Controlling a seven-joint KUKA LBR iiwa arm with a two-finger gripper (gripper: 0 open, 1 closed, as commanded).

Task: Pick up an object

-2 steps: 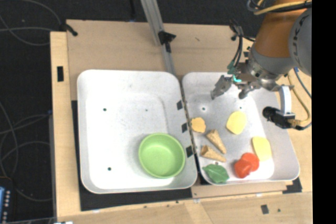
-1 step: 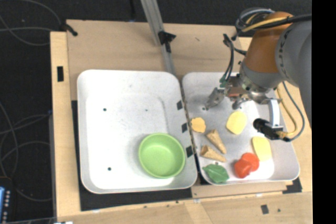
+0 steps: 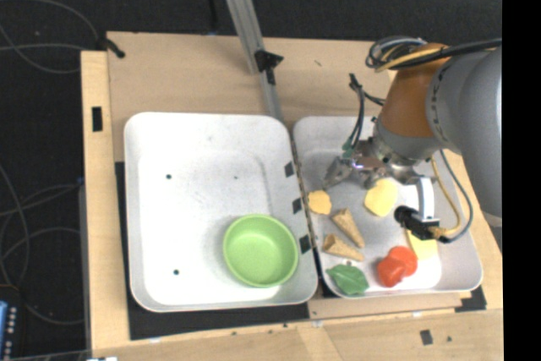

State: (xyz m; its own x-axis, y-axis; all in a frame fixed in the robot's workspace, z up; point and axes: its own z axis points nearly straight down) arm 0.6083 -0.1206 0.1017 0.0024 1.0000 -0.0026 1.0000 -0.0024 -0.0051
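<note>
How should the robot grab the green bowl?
Probably by its rim. The green bowl sits upright and open in the left bin, so coming straight down, one finger inside and one outside the near wall, looks best. It seems too wide to pinch whole.

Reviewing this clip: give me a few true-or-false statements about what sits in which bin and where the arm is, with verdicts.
1. The green bowl sits in the left bin. True.
2. The red object lies in the left bin. False: it lies in the right bin, near its front edge.
3. The gripper is over the right bin. True.
4. The two tan wedges rest inside the green bowl. False: they lie in the right bin, beside a small yellow piece.
5. The arm's orange band is above the left bin. False: it is above the right bin.
</note>
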